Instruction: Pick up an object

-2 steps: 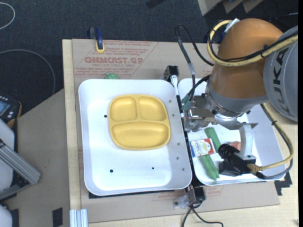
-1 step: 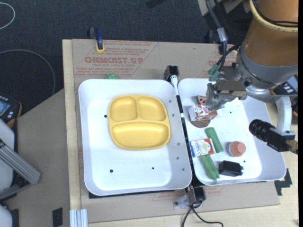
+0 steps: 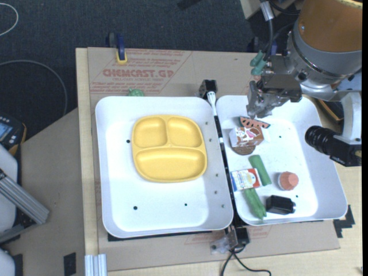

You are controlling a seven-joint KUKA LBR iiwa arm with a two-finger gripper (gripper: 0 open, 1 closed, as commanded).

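My gripper (image 3: pixel 259 111) hangs over the far left part of the right bin (image 3: pixel 305 148). Just below it lies a brown and white patterned piece (image 3: pixel 253 123), and beside that a brown and white cup-like item (image 3: pixel 246 138). I cannot tell whether the gripper touches the patterned piece. Nearer the front of that bin lie a green stick (image 3: pixel 260 168), a small white, red and blue packet (image 3: pixel 244 180), an orange-red round item (image 3: pixel 287 181), a black block (image 3: pixel 280 204) and a second green piece (image 3: pixel 253 203).
The left bin (image 3: pixel 115 171) holds a yellow divided plate (image 3: pixel 169 148). A black clamp (image 3: pixel 207 88) sits at the far end of the seam between the bins. A black camera-like device (image 3: pixel 330 144) overhangs the right bin's right edge.
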